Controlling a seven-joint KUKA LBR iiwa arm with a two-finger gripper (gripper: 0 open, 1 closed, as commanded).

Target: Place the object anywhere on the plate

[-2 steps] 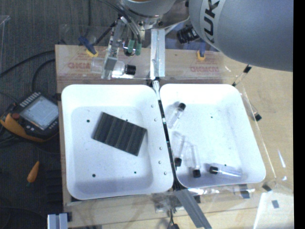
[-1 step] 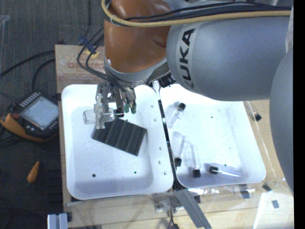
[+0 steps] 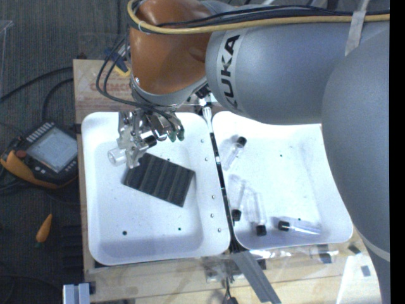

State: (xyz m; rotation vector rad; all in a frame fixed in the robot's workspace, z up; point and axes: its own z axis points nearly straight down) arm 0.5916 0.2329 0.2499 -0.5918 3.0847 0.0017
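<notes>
While arm hangs over left bin: gripper (image 3: pixel 134 145) sits at far-left part of that bin, wrist with orange band directly above it.
Object: clear vial (image 3: pixel 118 154), small, at gripper's left side, touching or nearly touching the fingers.
Grip state: cannot tell; metal finger parts overlap the vial, too cluttered to say whether it is clasped or just beside.
Plate: dark ribbed plate (image 3: pixel 159 179), flat in left bin (image 3: pixel 101 233), tilted, long axis running far-left to near-right.
Key relation: plate lies just near-right of gripper and vial; its far-left corner is almost under the fingers, so the move is short, toward near-right.
Vial axis: roughly left-right, possibly tilted; poor view.
Right bin (image 3: pixel 329 170): several more clear vials with black caps (image 3: pixel 297 225), well apart from plate.
Stage: vial not yet on plate.
</notes>
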